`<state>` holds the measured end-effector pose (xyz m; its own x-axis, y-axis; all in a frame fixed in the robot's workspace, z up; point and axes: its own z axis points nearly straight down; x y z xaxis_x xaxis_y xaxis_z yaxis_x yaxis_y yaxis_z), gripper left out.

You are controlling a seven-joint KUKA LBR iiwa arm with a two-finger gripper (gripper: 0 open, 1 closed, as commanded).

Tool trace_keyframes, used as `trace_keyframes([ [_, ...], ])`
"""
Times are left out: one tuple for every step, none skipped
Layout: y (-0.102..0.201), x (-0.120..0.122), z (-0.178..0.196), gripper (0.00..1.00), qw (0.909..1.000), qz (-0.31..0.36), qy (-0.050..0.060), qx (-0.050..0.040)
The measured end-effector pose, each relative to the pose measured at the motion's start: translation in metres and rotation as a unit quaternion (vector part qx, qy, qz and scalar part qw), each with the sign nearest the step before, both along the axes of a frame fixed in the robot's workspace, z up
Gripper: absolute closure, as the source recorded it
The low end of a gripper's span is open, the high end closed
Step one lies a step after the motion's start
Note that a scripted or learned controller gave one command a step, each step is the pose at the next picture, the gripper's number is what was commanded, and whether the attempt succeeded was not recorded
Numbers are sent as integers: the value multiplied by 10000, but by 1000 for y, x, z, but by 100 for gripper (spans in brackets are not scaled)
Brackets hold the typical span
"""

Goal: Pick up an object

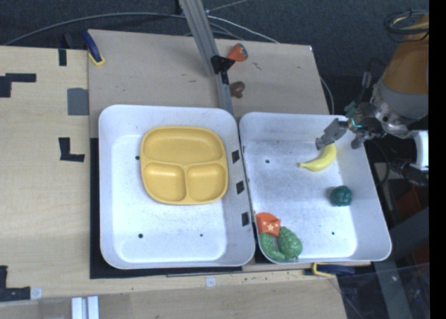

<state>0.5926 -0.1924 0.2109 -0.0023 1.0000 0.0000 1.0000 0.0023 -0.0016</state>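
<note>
A yellow banana (318, 161) lies in the upper part of the right bin (300, 129). A small teal ball (341, 196) rests lower right of it. At the bin's lower left corner sit a red-orange toy with a star (268, 224) and a green toy (282, 244). My gripper (342, 139) hangs at the bin's upper right rim, just above and right of the banana. It is open, and its left finger (329, 135) ends close to the banana's upper tip. Nothing sits between the fingers.
The left bin (115, 192) holds a yellow divided plate (185, 164). A grey pole (198, 21) slants down to the bins' shared top edge, with an orange clamp (237, 51) beside it. The arm's orange band (408, 67) stands at the right edge.
</note>
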Motion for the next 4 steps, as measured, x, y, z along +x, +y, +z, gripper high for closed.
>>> trace_keyframes([
  [0,0,0,0,10000,0,0,-2],
  [-8,-4,-59,0,10000,-7,28,1],
  [-15,2,-113,0,10000,-3,25,0],
  [-14,2,-123,0,10000,2,0,-9],
])
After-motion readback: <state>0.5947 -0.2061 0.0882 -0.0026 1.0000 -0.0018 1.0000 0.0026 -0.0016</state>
